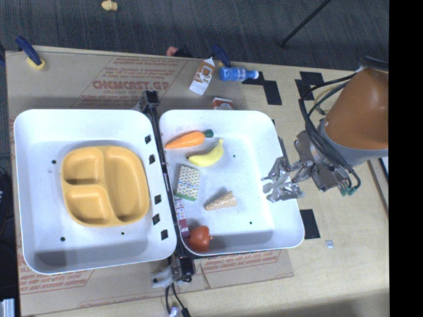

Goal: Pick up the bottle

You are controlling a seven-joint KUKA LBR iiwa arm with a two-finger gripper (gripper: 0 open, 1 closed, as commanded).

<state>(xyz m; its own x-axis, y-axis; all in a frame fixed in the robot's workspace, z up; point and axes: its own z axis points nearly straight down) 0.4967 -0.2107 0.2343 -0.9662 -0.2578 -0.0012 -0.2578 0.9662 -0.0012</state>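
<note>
**Operator:** Walk me across the bench, left to right.

**Me:** The left white plastic bin [39,243] holds a yellow three-compartment plastic tray [104,184]. In the right white plastic bin [264,131] I see an orange toy carrot [186,139], a yellow toy banana [206,154], a small green-and-white printed packet [188,181], a tan wedge-shaped piece [220,201] and a red round toy tomato [199,237]. My two-finger metal gripper [279,185] sits at that bin's right wall, just above the rim. Whether it is spread or closed, I cannot tell; the metalwork there is too tangled to read. Nothing shows between its tips.

**Operator:** And the bottle?

**Me:** The small blue plastic bottle [232,74] lies on the brown cardboard sheet [125,78] behind the right bin, outside both bins, near a small white-and-brown carton [203,76]. It is well apart from my gripper.

**Operator:** How does it lie?

**Me:** On its side, long axis roughly left-right across the view. The blue body is to the left, and the paler, narrower end, which I take for the neck, points right.

**Operator:** So what does the step call for?

**Me:** I judge the reach has not begun. I should lift clear of the bin wall, travel to the far edge, turn my wrist so the fingers close across the bottle's short width, and come down over the blue body rather than the neck, clear of the carton. A round bottle may roll if I touch one side first.
</note>
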